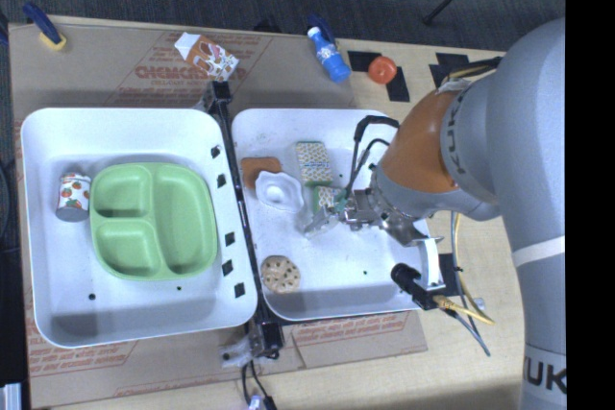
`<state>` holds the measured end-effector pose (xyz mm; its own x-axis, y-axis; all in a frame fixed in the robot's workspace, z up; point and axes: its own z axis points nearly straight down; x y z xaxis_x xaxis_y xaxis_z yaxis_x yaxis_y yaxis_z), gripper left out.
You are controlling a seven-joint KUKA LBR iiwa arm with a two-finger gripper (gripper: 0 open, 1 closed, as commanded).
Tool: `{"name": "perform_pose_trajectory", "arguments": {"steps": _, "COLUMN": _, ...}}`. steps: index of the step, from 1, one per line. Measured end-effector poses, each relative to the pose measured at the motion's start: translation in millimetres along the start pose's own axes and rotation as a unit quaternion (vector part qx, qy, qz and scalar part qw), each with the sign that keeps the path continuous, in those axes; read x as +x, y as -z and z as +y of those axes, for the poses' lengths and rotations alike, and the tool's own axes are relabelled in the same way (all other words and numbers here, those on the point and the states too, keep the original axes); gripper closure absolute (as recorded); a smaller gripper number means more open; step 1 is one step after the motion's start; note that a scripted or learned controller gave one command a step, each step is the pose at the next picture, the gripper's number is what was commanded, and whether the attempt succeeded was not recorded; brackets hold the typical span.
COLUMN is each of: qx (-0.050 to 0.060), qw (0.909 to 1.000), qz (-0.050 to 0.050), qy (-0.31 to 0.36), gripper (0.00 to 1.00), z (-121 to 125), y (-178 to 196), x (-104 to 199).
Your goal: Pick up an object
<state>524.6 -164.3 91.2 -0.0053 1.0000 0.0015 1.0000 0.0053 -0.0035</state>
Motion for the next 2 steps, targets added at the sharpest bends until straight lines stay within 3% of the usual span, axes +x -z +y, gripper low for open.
{"name": "perform_pose_trajectory", "arguments": {"steps": 1, "qx": 0.0, "qw": 1.0, "qz": 0.0, "qy": 0.002, "gripper": 0.0, "z": 58.4, "y": 0.6, "x": 70.3}}
{"name": "perform_pose_trajectory", "arguments": {"steps": 2, "qx": 0.0, "qw": 1.0, "qz": 0.0, "qy": 0.003, "gripper": 1.0, "z": 58.3, "y": 10.7, "x": 69.9}}
